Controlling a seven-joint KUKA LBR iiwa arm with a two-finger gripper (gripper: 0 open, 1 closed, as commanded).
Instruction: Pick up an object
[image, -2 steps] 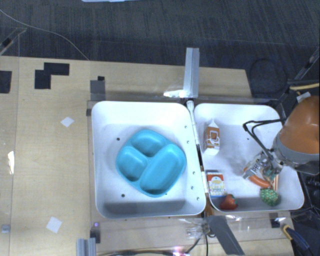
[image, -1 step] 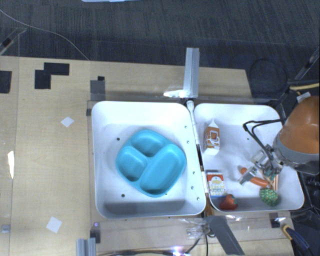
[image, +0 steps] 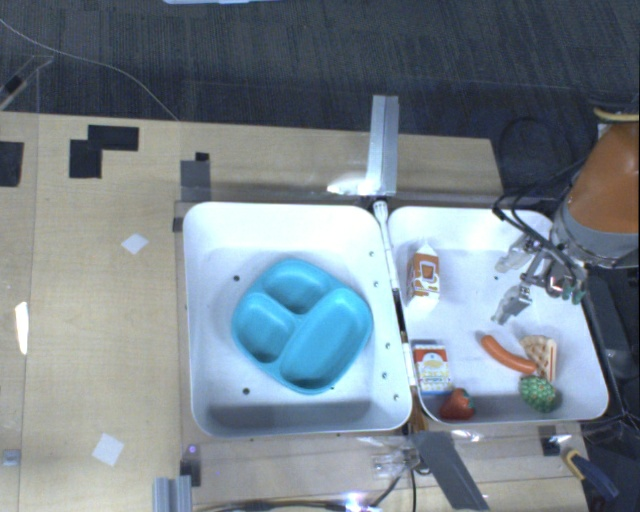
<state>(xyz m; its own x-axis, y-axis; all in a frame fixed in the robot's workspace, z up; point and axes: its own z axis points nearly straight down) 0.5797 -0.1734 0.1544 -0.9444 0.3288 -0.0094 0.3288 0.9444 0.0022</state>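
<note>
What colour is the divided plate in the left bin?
Light blue, a plain solid colour; the divided plate shows clearly in the camera view.

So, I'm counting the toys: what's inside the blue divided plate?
The blue divided plate in the left bin shows three bare compartments, nothing inside. Whatever lies under it is covered.
</note>
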